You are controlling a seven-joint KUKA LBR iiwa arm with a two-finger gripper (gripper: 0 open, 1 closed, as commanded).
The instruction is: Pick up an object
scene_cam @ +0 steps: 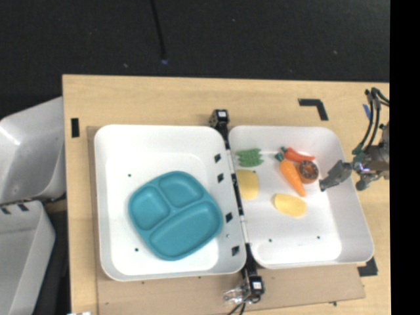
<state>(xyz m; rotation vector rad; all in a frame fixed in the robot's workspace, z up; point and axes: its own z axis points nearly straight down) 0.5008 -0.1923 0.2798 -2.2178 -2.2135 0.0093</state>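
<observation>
Two shallow white bins were seen set side by side on a pale wooden table [164, 100], viewed from above at a slant.

The left bin [111, 176] was occupied by a teal divided plate [174, 214], laid flat with its three compartments upward and placed slightly toward the 5 o'clock side of the bin's middle.

The right bin [328, 241] was found to hold a small cluster of toy foods in its upper half. A green leafy piece [249, 157] was placed at 11 o'clock of the bin, close to the wall shared with the left bin, and a pale yellow block [248, 184] was laid just below it, at 6 o'clock of the green piece. A yellow lemon-like piece [289, 205] was set near the bin's middle. An orange carrot [292, 176] was laid at a slant just above it, at 12 o'clock, with a red pepper-like piece [298, 155] at the carrot's upper end and a dark round red-brown object [308, 170] touching the carrot at its 3 o'clock side.

The pincer [336, 174] was seen at 3 o'clock of the right bin, over the bin's edge and just beside the round object. Nothing was seen held, and whether it was wide or narrow could not be told from the view.
</observation>
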